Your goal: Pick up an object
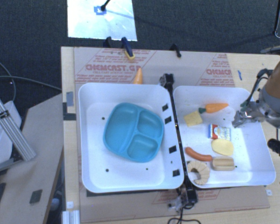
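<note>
Pincer (238,119) hangs over the right bin's (256,169) far right side, near a small red-and-white packet (219,132); I cannot tell how it is set. Desk (107,62) is pale board on dark carpet (28,27); the left bin (91,171) holds a blue divided plate (133,131).

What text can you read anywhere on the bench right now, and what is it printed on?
"CHEMCAST GP": red print on the brown sheet behind the left bin, repeated behind the right bin.
Small packet in the right bin: red and white print, too blurred to read.
</note>
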`<state>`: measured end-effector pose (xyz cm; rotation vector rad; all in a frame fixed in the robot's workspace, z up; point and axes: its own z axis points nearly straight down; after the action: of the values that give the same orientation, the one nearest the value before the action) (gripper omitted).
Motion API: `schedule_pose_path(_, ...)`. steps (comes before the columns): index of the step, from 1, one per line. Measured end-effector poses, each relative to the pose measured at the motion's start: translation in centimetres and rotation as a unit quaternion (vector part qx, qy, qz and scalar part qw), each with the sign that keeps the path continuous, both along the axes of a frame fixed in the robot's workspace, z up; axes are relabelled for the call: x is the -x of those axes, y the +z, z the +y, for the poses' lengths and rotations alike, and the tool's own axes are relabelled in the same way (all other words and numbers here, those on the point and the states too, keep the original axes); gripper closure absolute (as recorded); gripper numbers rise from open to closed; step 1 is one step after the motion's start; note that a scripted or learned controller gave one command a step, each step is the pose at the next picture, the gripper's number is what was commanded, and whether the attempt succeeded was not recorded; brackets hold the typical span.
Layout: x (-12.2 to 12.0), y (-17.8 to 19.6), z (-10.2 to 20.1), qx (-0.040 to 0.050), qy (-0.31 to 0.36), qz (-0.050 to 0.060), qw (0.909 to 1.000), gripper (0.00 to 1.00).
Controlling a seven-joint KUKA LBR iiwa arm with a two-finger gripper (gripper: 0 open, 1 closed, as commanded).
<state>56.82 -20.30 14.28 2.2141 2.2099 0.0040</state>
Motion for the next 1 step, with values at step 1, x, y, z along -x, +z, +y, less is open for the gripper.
schedule_pose_path(1,8.52,-6.04,-0.47,-0.0045,-0.002,0.007,1.0000,1.00)
